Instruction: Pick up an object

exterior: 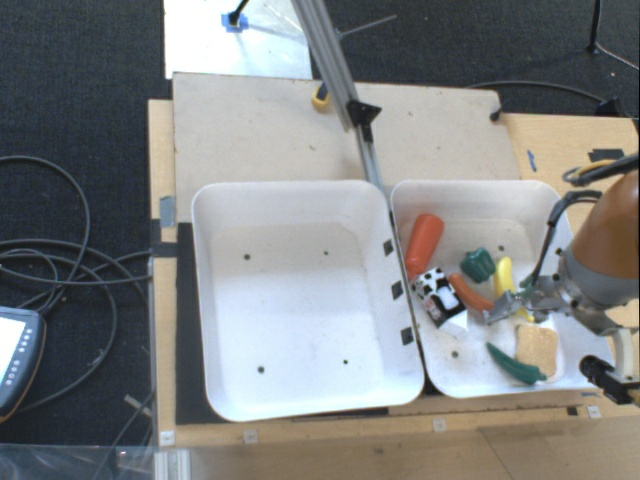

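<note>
Jaws point(505, 310) of the arm sit low in the right bin point(470, 203), among the objects there; whether they are open or shut you cannot tell, since the metal tips merge with the items around them. Reading from the left, you see a handheld controller point(15, 356) with a lit screen at the edge of the dark floor, and black cables point(70, 258) looping beside it. Next comes the worktop point(250, 128), a pale board carrying two shallow white bins side by side. Its left bin point(290, 298) shows a bare white floor with small dark holes. A slanted grey pole point(330, 53) crosses the board from the top and ends near the seam between the bins. In the right bin you find an orange carrot-shaped object point(424, 243) leaning near the left wall, a black-and-white patterned item point(435, 293) below it, an orange-red stick point(470, 294) just beside that, a dark green piece point(478, 264), a yellow piece point(504, 273), a tan sponge-like block point(537, 348) and a green curved piece point(515, 364) near the front wall. At the far right, the grey arm point(600, 278) with its orange band reaches in over the bin.
</note>
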{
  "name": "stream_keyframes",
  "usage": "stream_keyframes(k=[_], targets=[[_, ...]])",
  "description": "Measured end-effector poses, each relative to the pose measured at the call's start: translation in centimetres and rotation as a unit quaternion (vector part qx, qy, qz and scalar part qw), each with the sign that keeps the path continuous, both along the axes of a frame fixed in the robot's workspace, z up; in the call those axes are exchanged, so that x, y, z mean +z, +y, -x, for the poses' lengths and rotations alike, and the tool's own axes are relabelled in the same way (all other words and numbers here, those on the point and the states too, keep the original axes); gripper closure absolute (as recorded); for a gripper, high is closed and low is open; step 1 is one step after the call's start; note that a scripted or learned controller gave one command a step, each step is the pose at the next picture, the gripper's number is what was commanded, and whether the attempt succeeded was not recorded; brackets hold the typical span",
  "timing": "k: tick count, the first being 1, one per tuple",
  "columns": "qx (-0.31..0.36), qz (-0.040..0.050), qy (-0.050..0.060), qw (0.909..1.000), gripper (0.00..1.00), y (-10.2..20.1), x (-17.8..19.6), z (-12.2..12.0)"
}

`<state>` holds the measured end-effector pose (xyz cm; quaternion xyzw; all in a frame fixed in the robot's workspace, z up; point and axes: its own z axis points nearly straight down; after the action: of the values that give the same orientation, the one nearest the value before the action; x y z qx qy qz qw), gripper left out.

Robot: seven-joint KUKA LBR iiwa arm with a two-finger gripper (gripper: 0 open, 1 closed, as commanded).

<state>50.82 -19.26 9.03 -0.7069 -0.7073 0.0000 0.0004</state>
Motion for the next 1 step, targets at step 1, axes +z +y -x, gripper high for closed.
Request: stream_keyframes(k=[1], targets=[[0.0, 0.0006, -0.002, 1.0, 1.0, -0.05, 1.13, -0.1]])
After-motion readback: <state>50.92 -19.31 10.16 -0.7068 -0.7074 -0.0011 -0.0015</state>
